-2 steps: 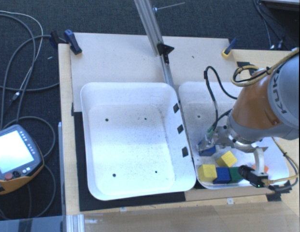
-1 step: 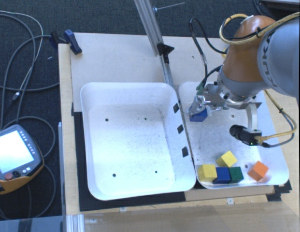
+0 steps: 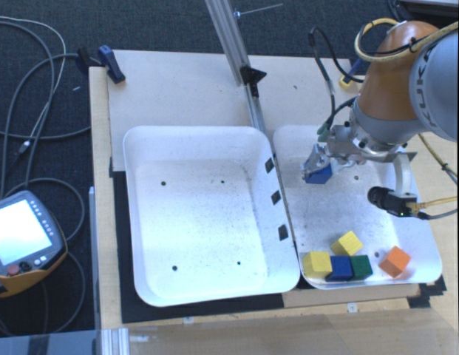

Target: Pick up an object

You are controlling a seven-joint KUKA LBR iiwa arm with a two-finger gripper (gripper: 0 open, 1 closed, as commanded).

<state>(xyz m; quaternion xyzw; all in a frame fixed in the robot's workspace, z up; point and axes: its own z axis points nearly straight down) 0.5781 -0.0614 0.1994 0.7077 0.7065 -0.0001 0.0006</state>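
The grey metal two-finger gripper (image 3: pixel 318 163) hangs over the right-hand shallow white plastic bin (image 3: pixel 414 231), near that bin's far left corner, and it is clenched on a small blue cube (image 3: pixel 318 174) that sits between its fingertips, lifted above the bin's speckled floor. Against that bin's near wall lie five more blocky pieces with matte faces: a tilted yellow cube (image 3: pixel 349 242), a second yellow block (image 3: pixel 317 262), a dark blue block (image 3: pixel 340 268) touching it, a green block (image 3: pixel 361 265) just beside that, and an orange cube (image 3: pixel 395 261) toward the bin's near right corner. The left-hand white bin (image 3: pixel 140 198) adjoins it, smooth-walled with round corners.
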